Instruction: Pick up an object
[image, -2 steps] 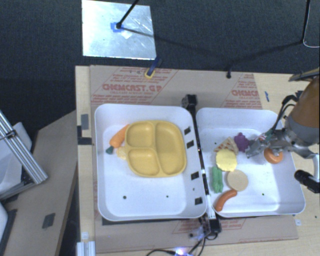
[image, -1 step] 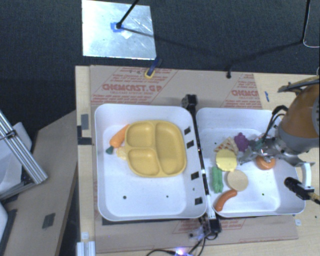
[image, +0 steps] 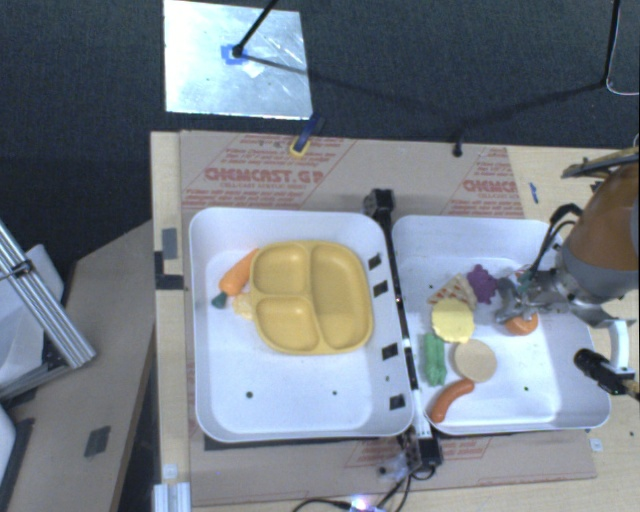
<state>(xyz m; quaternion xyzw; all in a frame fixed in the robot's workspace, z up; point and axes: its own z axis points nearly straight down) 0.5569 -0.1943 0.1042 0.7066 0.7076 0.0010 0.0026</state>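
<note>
My gripper reaches in from the right and hangs low over the right bin. It sits directly over a small orange piece, which peeks out below it. Purple grapes lie just to its left, with a tan waffle-like wedge beside them. A yellow round piece, a green piece, a tan disc and an orange sausage lie further toward the bin's front left.
The left bin holds a yellow divided plate and a carrot at the plate's left edge. A black divider runs between the bins. The arm's grey and orange body covers the right bin's far right side.
</note>
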